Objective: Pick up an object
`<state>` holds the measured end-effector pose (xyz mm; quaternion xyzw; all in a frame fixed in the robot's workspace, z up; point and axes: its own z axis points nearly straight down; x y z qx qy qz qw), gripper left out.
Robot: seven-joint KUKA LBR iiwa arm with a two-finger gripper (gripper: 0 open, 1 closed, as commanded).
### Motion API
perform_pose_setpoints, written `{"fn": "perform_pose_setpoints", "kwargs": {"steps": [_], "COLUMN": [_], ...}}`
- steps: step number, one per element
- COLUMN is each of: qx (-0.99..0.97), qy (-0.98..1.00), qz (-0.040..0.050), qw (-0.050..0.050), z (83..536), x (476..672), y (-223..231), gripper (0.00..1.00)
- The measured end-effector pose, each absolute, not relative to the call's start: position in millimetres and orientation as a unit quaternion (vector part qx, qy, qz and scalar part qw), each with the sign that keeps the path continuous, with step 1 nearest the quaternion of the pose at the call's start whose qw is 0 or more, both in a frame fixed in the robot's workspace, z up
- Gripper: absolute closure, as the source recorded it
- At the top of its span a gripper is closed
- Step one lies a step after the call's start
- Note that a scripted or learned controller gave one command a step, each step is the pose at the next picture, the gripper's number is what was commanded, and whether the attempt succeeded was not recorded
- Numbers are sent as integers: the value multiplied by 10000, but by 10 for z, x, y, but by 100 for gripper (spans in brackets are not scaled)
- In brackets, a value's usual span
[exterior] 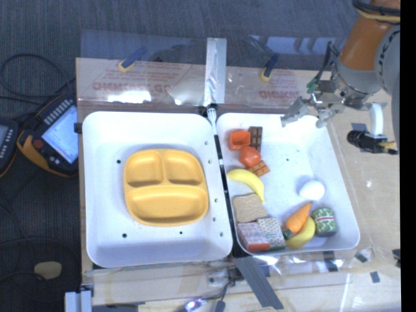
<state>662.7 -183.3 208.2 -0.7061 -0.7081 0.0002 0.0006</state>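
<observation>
On the left side of the tabletop (88, 77), the left bin (97, 194) holds a yellow divided tray (166, 186) lying flat near its middle. Along the right bin (338, 168), the near-left wall is lined with food pieces: an orange cup (238, 139), a brown block (255, 135), a banana (247, 182) with its long axis slanting from the shared wall toward the bin's middle, a slice of bread (249, 207) and a checked packet (269, 231). Toward the near right corner sit a white egg (312, 190), a carrot (298, 218) and a green can (324, 220).

The claw (311, 112) hangs over the bin's far right corner with its fingers spread wide and nothing between them. Every candidate lies toward the near edge from it. The egg looks the closest, almost directly nearward with bare floor around it, so a short travel nearward and a descent would seem enough. The orange cup group lies leftward, crowded against the dividing wall.
</observation>
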Motion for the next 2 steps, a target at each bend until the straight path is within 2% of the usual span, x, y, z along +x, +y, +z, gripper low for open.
{"fn": "perform_pose_setpoints", "kwargs": {"steps": [1,2], "qx": [-6820,-6049], "qy": [-7313,-7962], "qz": [12,-37], "qw": [3,-108], "z": [1211,957], "x": [6682,6449], "y": [-1165,-1057], "gripper": [0,0]}}
